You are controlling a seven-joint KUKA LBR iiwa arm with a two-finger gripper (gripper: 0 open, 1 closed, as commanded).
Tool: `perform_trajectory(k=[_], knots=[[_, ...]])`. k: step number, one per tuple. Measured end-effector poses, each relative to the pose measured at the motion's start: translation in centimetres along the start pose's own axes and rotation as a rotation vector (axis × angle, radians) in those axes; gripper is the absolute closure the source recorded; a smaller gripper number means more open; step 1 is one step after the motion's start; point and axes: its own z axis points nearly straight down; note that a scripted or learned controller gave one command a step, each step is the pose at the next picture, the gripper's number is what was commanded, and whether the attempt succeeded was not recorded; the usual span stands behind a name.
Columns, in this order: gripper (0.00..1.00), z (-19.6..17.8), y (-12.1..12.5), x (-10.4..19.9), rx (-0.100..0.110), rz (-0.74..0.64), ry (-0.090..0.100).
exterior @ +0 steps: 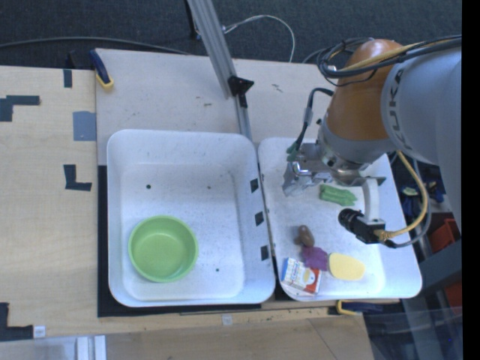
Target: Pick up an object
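The arm comes in from 3 o'clock and its hand [300, 172] hangs over the upper part of the right bin [397, 276], probably because all the small things are gathered in this bin. I cannot tell if the hand is wide or narrow; the wrist covers it from above, and nothing is seen held in it.

Possible objects to pick: a green oblong piece [337, 196] lies just beside the hand, at its 3 o'clock. A small brown object [305, 235] lies near the bin's middle. At the bin's 6 o'clock edge, a purple piece [316, 258], a yellow oval piece [346, 267] and a small carton [301, 277] sit close together, the carton against the rim.

The brown object has the most open floor around it, so it seems the easiest to grasp. The crowded group by the rim leaves little room.

The left bin [120, 145] holds a green bowl [163, 248] at its 7 o'clock corner, well apart from the hand.
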Motion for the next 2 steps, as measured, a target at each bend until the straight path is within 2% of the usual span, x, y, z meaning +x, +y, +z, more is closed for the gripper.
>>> perform_trajectory(k=[1, 2], knots=[[1.00, 1.0, -1.5, 5.3, 0.000, -0.002, 0.000], [1.00, 0.3, -2.3, 11.2, -0.002, -0.004, 0.001]])
